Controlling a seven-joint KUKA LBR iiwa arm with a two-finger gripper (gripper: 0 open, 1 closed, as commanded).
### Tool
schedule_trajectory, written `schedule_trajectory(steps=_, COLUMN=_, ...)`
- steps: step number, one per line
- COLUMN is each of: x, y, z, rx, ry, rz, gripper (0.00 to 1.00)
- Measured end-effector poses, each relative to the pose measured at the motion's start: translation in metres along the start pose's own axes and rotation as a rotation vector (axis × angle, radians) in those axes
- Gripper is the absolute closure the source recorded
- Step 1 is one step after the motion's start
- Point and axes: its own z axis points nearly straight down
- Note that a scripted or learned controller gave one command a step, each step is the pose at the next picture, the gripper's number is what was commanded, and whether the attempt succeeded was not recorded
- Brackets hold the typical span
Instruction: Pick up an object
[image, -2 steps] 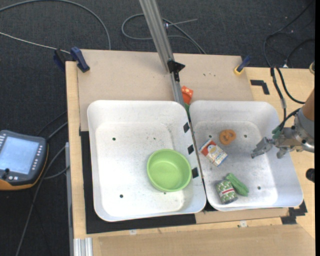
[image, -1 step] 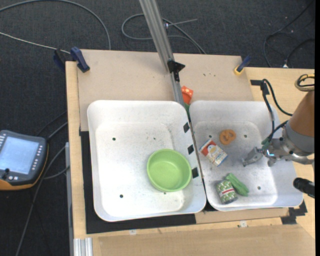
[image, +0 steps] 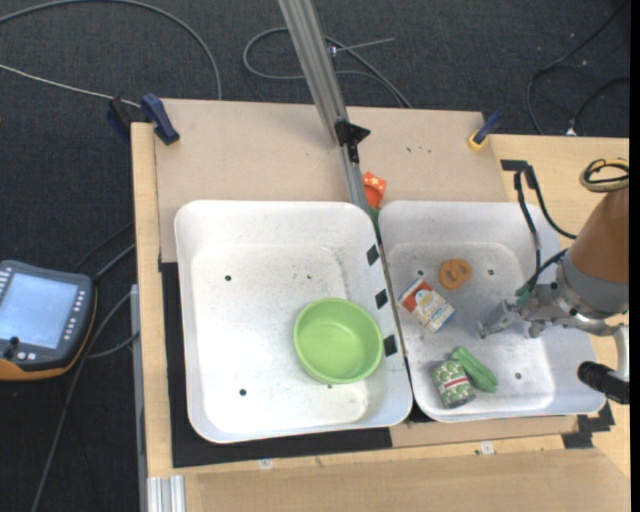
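Roughly, the right bin is the landmark: inside it lie a red-and-white carton, a green packet and an orange cookie. Claw hovers beside the carton; its spread I cannot tell. Approach step; next, descend and align.

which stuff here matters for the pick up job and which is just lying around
Job:
- hand, in the right bin
- small carton
- orange cookie
- green toy
- green patterned packet
- green bowl, in the left bin

Lying about:
- handheld screen
- cables on the floor
- clamps
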Motion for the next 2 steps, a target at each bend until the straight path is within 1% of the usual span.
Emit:
schedule_trajectory(steps=1, x=0.0, y=0.001, z=-0.012, rx=-0.003, ry=0.0, rz=0.0, gripper=1.0)
schedule_trajectory(steps=2, x=-0.005, y=0.007, z=-0.057, rx=-0.005, ry=-0.002, rz=0.0, gripper=1.0)
